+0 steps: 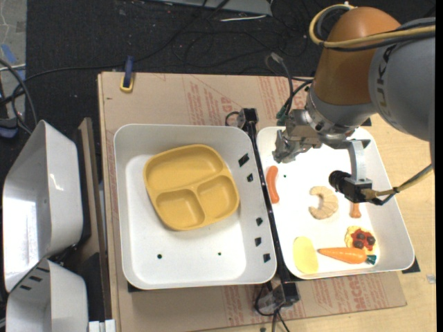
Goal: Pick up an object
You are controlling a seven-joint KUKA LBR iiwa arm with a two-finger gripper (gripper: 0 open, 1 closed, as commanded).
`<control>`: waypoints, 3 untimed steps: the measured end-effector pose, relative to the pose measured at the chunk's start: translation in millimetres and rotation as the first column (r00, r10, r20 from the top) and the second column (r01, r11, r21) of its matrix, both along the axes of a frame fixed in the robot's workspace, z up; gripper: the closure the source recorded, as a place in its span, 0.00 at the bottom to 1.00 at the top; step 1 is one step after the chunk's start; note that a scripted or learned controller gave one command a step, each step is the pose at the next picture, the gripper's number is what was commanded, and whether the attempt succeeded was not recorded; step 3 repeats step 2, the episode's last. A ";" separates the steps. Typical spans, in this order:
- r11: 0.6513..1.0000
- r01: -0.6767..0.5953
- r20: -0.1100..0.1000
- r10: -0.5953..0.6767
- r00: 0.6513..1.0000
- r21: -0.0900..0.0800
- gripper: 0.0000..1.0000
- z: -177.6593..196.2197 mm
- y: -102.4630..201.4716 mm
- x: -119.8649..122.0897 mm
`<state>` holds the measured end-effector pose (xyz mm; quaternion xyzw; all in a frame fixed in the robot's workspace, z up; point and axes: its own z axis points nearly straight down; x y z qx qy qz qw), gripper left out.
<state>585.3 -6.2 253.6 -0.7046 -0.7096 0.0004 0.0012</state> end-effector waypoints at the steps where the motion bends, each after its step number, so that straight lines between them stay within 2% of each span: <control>1: 1.000 0.000 -0.002 0.000 1.000 0.000 1.00 -14.6 43.1 -22.4; 2: 1.000 -0.002 -0.001 0.002 1.000 0.000 1.00 -25.6 99.0 -45.7; 3: 1.000 -0.002 -0.001 0.002 1.000 0.000 1.00 -25.6 99.0 -45.7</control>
